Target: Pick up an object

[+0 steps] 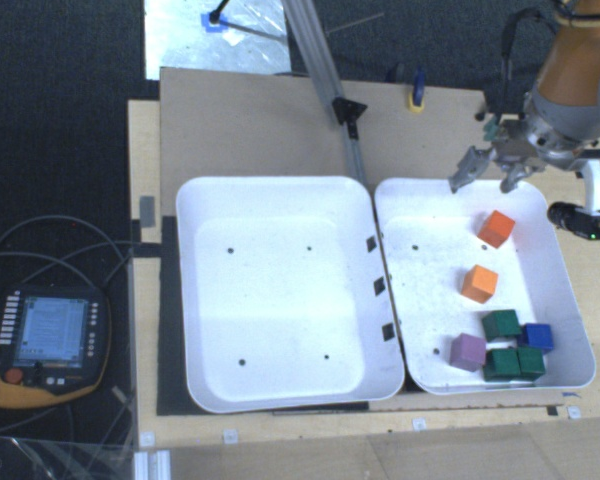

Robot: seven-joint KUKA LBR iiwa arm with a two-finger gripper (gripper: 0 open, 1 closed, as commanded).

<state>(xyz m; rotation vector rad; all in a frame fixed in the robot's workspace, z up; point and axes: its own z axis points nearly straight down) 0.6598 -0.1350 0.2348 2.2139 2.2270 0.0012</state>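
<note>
Six small blocks lie in the right bin (570, 298), none yet lifted, so I judge this the approach step. The gripper (489, 175) hangs over that bin's far edge with fingers spread and nothing between them. Nearest below it sits an orange-red block (496, 228), with an orange block (480, 283) further toward the camera; either stands apart, calling for a short descent and a closing pinch. Harder picks are the purple block (468, 352), blue block (537, 337) and green blocks (500, 325), crowded together. A teach pendant (45, 343) rests left of the left bin (190, 218).
</note>
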